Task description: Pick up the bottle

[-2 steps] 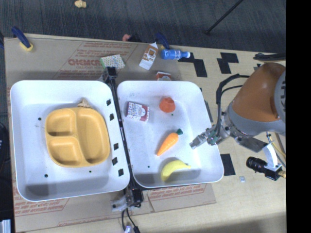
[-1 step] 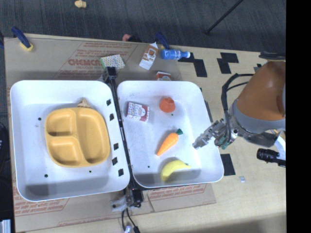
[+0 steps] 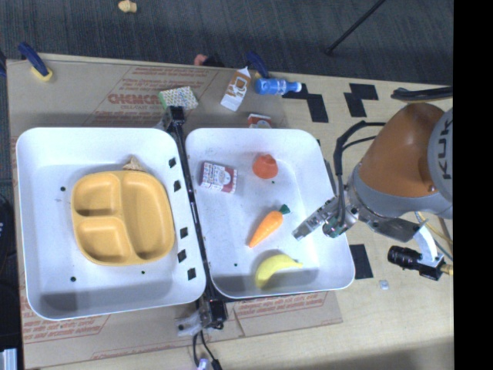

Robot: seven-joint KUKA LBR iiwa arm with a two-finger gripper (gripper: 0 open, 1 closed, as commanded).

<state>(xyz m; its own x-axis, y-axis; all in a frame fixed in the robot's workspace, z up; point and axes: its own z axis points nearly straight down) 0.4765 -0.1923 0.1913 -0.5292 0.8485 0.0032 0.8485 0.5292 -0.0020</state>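
1. The bottle [image 3: 276, 86] lies on its side on the table [image 3: 385, 307], near the table's far edge and beyond the far rim of the right bin [image 3: 327, 172]. It is blue with a paler end pointing right; no label on it can be read.
2. The end effector [image 3: 314, 223] hangs over the right edge of the right bin, low on the arm [image 3: 400, 168], well apart from the bottle. Whether it is apart or together cannot be told at this size, and nothing shows in its grip.
3. On the arm's grey casing at the view's right, the letters "KU" can be read.
4. The right bin holds a small red-and-white packet [image 3: 218, 176] near its left wall, its print too small to read, a round orange-red piece [image 3: 265, 166] near the far side, a toy carrot [image 3: 267, 226] in the middle and a yellow banana [image 3: 275, 268] near the front rim.
5. The left bin [image 3: 38, 206] holds a yellow divided tray [image 3: 122, 217].
6. Red print runs across the cardboard [image 3: 115, 91] under the bins; the big word past the left bin begins "CHEM", the rest blurred.
7. Beside the bottle, to its left, lies a small white-and-brown carton [image 3: 236, 89], text unreadable.
8. A patterned packet [image 3: 179, 97] lies further left, just past the gap between the bins.
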